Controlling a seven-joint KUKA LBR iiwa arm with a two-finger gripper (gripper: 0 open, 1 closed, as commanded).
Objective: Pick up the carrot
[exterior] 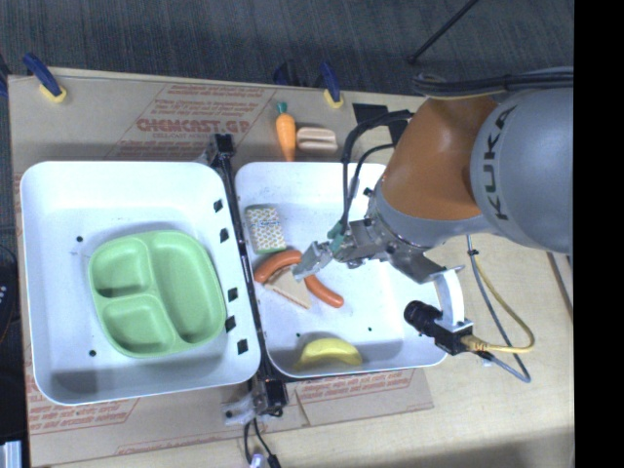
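Dark carpet floor (195,18) beyond cardboard-covered bench (195,115).

The right bin's (292,178) far right wall is covered by the arm (468,174). The gripper's (317,259) finger spacing cannot be made out.

carrot (285,135): on desk (175,115) behind right bin (390,354), open above | obstacle: bun-like toy (316,140) just beside | arm (458,178) overhangs bin's right half | left of carrot: bare cardboard
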